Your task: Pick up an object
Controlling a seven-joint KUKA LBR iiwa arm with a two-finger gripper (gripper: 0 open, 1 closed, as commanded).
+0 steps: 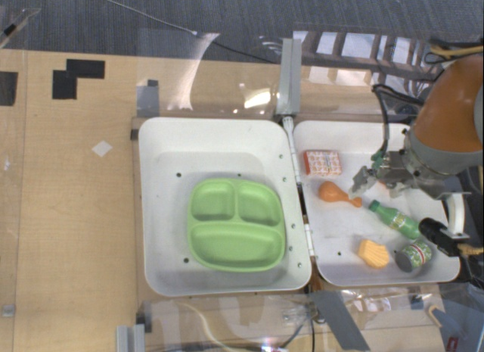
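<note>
The right bin (333,267) holds several small objects. A red and white box (322,163) lies at its back left, with an orange toy drumstick (337,194) just in front of it. A green bottle (395,219) lies on its side in the middle right. Near the front sit a yellow sponge-like piece (373,253) and a small can (414,256). My gripper (378,182) hangs over the bin between the drumstick and the bottle. It stands open with nothing between its fingers.
The left bin (162,191) holds a green divided plate (236,224). A metal divider (288,78) runs between the bins at the back. The arm's orange band (454,108) looms over the right bin's back right corner.
</note>
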